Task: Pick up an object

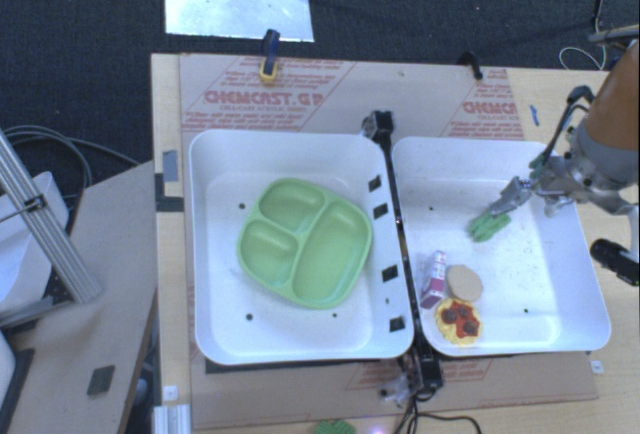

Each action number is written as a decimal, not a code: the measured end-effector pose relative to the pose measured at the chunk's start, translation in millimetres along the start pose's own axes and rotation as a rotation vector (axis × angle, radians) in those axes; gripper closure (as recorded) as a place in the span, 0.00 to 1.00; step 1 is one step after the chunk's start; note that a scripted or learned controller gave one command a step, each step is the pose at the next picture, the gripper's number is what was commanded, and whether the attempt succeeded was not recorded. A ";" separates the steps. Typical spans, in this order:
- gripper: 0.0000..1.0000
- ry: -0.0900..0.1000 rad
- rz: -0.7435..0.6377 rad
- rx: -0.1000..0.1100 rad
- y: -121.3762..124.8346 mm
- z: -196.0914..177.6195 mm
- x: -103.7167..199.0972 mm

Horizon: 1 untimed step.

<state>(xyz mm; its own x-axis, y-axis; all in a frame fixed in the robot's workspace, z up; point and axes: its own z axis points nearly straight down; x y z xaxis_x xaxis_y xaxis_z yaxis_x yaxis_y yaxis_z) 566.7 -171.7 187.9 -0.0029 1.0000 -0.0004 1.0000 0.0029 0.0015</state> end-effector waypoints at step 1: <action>0.00 0.001 0.001 0.003 11.9 108.9 -7.3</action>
<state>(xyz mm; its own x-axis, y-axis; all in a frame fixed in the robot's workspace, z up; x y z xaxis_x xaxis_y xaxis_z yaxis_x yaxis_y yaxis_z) 578.8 -179.0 79.1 -0.0017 1.0000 0.0003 1.0000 0.0017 -0.0019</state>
